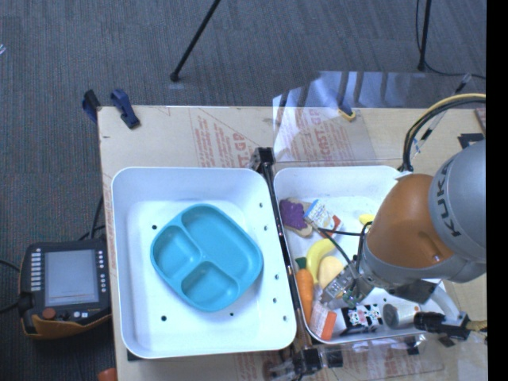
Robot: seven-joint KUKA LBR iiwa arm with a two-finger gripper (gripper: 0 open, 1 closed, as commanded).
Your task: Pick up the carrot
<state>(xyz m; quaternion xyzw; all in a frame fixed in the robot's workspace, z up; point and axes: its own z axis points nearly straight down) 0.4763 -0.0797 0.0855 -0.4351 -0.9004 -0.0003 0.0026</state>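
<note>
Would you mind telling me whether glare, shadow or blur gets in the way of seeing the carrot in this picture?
In the camera view, light is even and soft; the carrot reads clearly orange by the right bin's left wall. Glare sits on a clear sheet behind that bin, not on the carrot. The gripper is slightly soft and dark under the arm, so its fingers are hard to read.

Much of the right bin [373,169] is covered by the arm [429,228], so its floor on that side can't be made out. The gripper [337,290] is seen only as a dark cluttered mass (too tangled to read). The carrot [305,290] is partly overlapped at its right side by that mass. A small packet [322,321] beneath it is too blurred to be identified. The arm is cut off at the right edge.
</note>
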